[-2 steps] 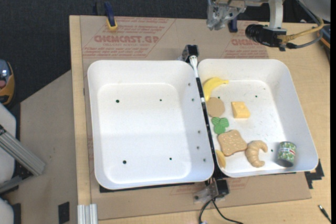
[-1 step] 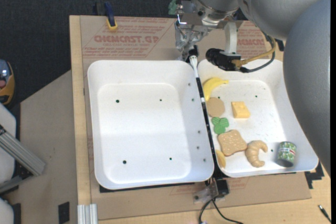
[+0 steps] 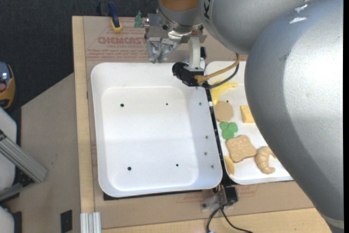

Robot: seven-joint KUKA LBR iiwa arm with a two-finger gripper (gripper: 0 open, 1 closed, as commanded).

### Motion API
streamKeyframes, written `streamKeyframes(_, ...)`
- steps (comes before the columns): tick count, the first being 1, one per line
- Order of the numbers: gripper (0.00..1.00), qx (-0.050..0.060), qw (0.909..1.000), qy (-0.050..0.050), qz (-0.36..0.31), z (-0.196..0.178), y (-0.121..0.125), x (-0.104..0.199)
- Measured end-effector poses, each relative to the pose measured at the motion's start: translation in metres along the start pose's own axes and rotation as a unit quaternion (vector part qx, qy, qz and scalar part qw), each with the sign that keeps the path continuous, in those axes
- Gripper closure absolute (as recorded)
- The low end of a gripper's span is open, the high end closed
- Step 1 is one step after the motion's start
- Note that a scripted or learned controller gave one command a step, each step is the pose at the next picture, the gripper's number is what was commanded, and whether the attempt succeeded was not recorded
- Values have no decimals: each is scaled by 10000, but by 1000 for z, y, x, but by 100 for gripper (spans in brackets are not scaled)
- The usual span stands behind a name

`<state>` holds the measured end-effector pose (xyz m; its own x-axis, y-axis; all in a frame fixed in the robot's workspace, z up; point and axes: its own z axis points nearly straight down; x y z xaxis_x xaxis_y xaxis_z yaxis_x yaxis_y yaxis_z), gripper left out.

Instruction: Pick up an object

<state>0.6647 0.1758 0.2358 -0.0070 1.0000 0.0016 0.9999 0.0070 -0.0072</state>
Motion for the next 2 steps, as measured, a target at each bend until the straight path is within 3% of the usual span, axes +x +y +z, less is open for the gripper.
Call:
streamKeyframes(1,100,-87,10000,19,5,-86,2,46)
streamKeyframes(2,100,-59,10000,-6,17,-91,2,43)
